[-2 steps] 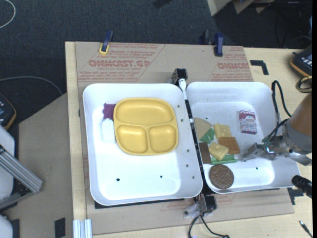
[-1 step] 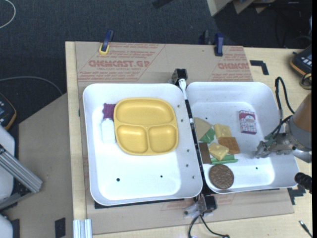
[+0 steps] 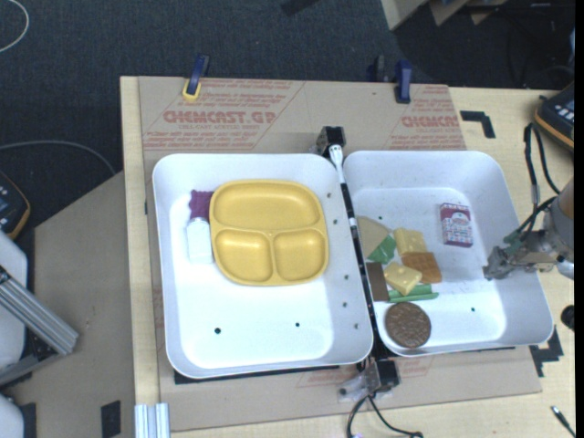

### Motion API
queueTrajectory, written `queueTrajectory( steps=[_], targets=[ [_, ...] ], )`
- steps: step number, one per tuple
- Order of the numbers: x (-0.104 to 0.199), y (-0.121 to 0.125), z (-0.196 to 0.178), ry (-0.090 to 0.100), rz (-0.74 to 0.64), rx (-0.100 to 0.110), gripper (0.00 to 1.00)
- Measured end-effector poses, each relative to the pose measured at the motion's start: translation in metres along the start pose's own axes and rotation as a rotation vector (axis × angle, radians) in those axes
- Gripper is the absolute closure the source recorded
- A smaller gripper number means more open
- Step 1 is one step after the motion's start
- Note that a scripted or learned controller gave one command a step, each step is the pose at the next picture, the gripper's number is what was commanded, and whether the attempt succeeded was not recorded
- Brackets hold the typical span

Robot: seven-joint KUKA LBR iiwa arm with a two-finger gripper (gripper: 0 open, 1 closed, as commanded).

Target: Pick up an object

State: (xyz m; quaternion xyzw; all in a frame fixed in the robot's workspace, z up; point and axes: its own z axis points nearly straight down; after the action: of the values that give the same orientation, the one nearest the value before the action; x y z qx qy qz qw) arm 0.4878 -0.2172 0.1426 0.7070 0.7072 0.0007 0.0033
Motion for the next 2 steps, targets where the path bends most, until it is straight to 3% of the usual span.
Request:
queueTrajectory(
  steps=[1,2],
  targets=[
    [0.002,-0.002,-0.063,0.0,-0.001,-0.001,1.0],
    [0.002,-0.001,-0.084,0.0,-0.001,0.0,1.0]
  ],
)
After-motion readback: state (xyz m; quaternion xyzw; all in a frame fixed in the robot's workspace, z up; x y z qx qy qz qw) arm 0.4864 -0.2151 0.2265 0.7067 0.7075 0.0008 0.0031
